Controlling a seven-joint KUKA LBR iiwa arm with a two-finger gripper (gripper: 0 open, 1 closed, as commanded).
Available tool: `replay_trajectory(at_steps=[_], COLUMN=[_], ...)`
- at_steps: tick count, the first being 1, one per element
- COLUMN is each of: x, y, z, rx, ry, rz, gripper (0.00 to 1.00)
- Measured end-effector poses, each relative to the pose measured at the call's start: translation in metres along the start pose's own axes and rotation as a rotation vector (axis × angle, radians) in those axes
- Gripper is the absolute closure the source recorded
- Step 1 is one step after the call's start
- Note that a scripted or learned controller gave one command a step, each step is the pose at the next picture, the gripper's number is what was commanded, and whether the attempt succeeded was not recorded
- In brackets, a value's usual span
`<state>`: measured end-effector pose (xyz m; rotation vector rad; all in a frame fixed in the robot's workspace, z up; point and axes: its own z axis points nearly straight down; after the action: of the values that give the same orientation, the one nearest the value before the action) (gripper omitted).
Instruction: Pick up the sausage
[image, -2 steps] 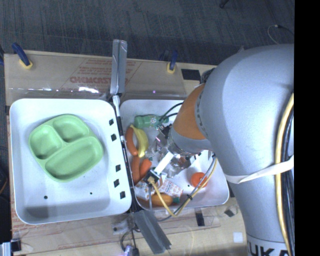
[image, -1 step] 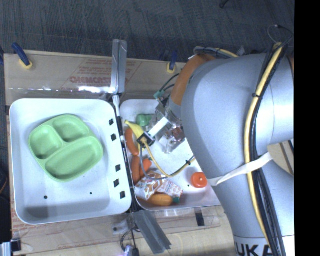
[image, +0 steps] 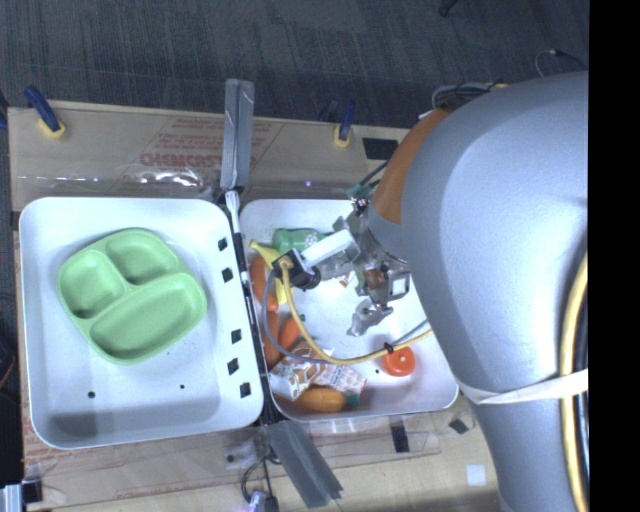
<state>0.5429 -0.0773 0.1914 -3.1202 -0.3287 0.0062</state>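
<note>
A reddish-orange elongated piece that looks like the sausage (image: 261, 286) lies along the left wall of the right bin (image: 430, 392). A yellow cable partly crosses it. My gripper (image: 373, 299) hangs over the middle of this bin, to the right of the sausage and apart from it. Nothing shows in its grasp. The big grey arm covers the bin's right side.
Near the sausage are a green item (image: 292, 240) at the back, a printed packet (image: 318, 378), a tan-orange roll (image: 322, 401) at the front and a small red-orange piece (image: 400, 362). The left bin (image: 40, 400) holds a green divided plate (image: 132, 293).
</note>
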Motion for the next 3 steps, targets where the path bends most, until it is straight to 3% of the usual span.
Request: replay_trajectory(at_steps=[1, 2, 3], x=[-0.034, 0.057, 0.099], y=[0.017, 0.06, 0.053], z=[0.095, 0.071, 0.088], rx=[-0.002, -0.001, -0.008], ry=[0.01, 0.001, 0.004], rz=[-0.081, -0.036, 0.01], gripper=[0.0, 0.0, 0.0])
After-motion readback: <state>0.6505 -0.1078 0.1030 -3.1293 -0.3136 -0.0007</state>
